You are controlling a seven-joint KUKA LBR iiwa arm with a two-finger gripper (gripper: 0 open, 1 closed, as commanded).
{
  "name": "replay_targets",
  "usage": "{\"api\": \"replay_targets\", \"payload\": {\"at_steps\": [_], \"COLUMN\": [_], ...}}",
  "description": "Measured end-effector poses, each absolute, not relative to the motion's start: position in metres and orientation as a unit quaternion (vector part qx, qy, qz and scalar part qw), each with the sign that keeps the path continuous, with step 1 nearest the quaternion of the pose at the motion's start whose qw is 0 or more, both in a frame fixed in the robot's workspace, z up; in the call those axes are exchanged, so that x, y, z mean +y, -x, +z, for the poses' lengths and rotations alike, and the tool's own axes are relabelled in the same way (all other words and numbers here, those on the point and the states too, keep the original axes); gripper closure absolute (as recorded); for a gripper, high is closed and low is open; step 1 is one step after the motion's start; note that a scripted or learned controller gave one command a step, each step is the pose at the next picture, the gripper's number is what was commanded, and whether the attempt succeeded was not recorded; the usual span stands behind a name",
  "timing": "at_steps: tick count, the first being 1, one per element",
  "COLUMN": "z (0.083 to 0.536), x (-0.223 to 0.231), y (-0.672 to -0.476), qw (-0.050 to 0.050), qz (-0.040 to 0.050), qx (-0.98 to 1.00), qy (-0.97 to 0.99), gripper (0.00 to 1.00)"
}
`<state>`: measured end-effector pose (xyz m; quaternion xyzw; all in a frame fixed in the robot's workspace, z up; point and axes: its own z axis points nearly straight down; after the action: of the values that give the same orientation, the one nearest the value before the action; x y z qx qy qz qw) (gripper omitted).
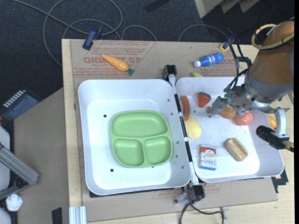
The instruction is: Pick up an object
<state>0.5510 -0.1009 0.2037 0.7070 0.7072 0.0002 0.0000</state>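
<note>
My gripper (227,105) hangs low over the back of the right bin (261,169), directly above a small orange fruit (229,112) that it partly hides. A pink-red round fruit (244,119) lies just right of it and a strawberry (203,99) just left. Also in this bin are a red sausage (185,107), a yellow lemon (193,128), a brown bread loaf (236,149), a small red and white carton (208,157) and an orange piece (272,121) at the right wall.
The left bin (91,125) holds a green divided plate (140,138). On the bench behind the bins lie a toy carrot (116,62), a blue bottle (209,59) and a blue clip (91,38). Black clamps (169,72) join the bins.
</note>
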Motion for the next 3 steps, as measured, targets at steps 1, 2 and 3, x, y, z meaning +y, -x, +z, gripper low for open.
{"api": "replay_targets", "payload": {"at_steps": [1, 2, 3], "z": [0.155, 0.084, 0.084], "x": [-0.214, -0.194, -0.213], "y": [-0.642, -0.600, -0.531], "qw": [0.001, -0.001, -0.002], "qz": [-0.0007, -0.0006, 0.0000], "qx": [0.707, 0.707, 0.707], "qy": [-0.708, -0.707, -0.707], "gripper": [0.00, 0.00, 0.00]}}
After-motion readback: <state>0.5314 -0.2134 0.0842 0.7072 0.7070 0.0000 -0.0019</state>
